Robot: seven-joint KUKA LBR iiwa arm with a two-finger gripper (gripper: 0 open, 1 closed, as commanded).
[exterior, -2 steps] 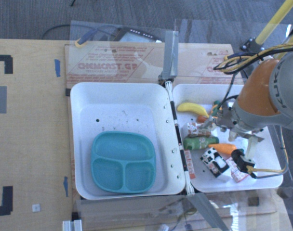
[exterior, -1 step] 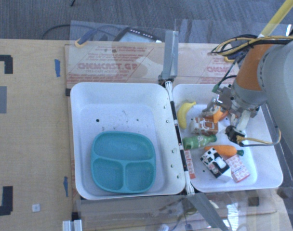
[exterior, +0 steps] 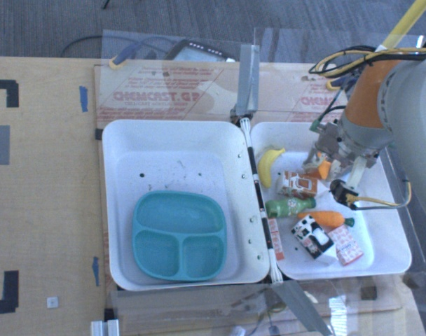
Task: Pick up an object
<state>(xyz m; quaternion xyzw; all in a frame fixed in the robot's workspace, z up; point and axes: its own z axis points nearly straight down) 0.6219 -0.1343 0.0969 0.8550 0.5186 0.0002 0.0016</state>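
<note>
The right bin holds a yellow banana, a brown and white carton, a green bottle, an orange carrot, a black and white cow-patterned toy and a pink carton. My gripper is low over the back of this bin, just right of the banana and above the brown carton. A small orange piece sits right at the gripper's tip; whether it is gripped or just lying beside it is unclear.
A teal divided plate lies in the left bin. A ridge separates the two bins. Black and yellow cables hang from the wrist over the right bin. Clear plastic sheets stand behind the bins.
</note>
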